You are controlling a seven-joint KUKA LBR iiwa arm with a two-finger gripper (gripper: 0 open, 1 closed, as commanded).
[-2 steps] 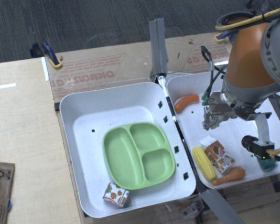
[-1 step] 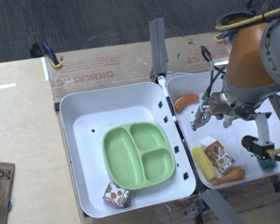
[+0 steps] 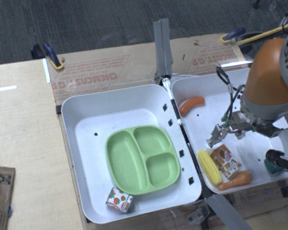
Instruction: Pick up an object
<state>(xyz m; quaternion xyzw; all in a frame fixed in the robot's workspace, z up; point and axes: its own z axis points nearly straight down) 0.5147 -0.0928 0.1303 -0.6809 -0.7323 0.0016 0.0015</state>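
Tool (image 3: 216,136) partly hidden behind arm (image 3: 270,82)

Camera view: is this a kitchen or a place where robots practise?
Probably a robot practice lab, not a kitchen. Two white bins sit on a bench, a grey-and-orange arm reaches in, and the corn and green plate look like toys.

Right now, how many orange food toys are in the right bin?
2. One orange sausage lies near the right bin's far left corner; one carrot lies at its near edge beside the corn. The arm may hide others.
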